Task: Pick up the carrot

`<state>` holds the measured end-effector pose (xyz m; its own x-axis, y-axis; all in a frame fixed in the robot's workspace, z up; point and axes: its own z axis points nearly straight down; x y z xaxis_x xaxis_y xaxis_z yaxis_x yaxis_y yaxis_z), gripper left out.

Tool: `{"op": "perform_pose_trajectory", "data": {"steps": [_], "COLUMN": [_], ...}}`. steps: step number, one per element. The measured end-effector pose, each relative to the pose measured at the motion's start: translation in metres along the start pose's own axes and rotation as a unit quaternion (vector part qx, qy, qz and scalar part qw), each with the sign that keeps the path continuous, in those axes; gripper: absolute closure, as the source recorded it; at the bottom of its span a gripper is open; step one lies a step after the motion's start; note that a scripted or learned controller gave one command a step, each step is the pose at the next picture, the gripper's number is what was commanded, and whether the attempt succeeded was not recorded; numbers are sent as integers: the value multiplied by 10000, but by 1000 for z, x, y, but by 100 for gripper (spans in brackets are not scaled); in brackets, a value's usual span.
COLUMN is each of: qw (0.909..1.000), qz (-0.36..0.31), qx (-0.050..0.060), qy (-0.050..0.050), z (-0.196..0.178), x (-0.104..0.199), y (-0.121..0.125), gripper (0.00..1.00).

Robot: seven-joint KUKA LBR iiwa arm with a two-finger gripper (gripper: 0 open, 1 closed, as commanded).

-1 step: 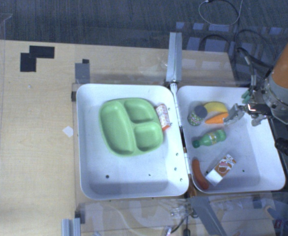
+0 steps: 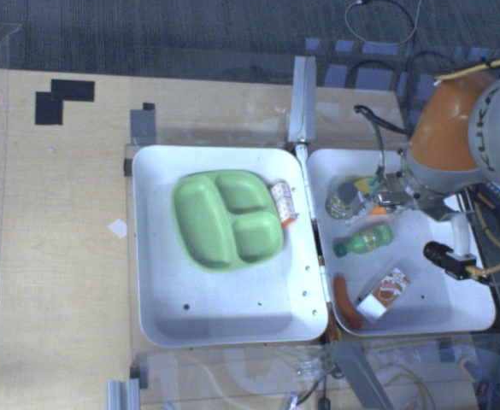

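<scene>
Carrot (image 2: pixel 374 200) sits upper right beneath our gripper (image 2: pixel 385 196), jaw state unclear; crowding can (image 2: pixel 344 201) could spoil our grasp.

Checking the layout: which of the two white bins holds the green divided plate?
The bin at the view's left: the green plate lies in it; the other bin holds a green bottle.

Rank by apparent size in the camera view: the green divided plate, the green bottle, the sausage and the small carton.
1. green divided plate, by far the largest.
2. green bottle.
3. sausage and small carton: too alike to rank.
</scene>
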<state>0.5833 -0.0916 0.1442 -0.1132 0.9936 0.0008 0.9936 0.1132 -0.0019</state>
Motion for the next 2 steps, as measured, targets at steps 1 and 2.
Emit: {"op": "perform_pose_trajectory", "data": {"steps": [1,2], "qw": [9996,9996], "qz": [282,274], "qx": [-62,-91], "qy": [-1,-3], "z": [56,46], "x": [-25,-25], "y": [-5,-2], "gripper": [0,100]}}
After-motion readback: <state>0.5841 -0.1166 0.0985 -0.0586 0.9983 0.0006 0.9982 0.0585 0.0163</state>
